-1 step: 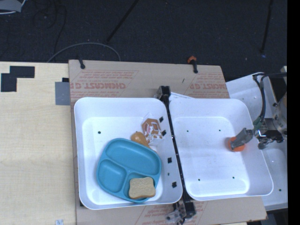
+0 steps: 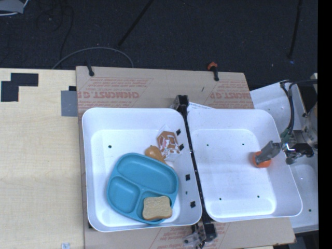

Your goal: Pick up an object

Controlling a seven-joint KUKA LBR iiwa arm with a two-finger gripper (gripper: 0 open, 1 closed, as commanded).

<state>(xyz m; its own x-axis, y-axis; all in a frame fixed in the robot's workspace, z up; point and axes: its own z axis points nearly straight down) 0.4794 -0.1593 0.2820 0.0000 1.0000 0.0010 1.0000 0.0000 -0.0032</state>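
Seen from above at a slant, the bench (image 2: 36, 154) spans the lower frame, pale wood at left, with a cardboard sheet (image 2: 161, 90) laid across its centre. On that sheet sit two white bins side by side, touching along a dark central join. Left bin (image 2: 96, 139), centre-left of frame: it holds a blue tray (image 2: 135, 183) with three compartments, lying tilted toward the bin's lower right corner. A tan sponge (image 2: 156, 208) lies in the tray's lower right compartment. Just above the tray's upper right edge lie a clear wrapper (image 2: 168, 141) with brown print and, touching it at lower left, a small orange-yellow lump (image 2: 153, 152). Right bin (image 2: 233, 191), centre-right of frame: near its right wall, at mid height, lies a small orange item (image 2: 262, 162). The arm (image 2: 301, 139) enters at the right edge of the frame, with dark cables looping above it. The gripper (image 2: 270, 150) reaches leftward over the right bin's wall, its grey tip directly above and touching or just overlapping the orange item. Whether its fingers are spread or pressed together cannot be told, nor whether the item sits between them.
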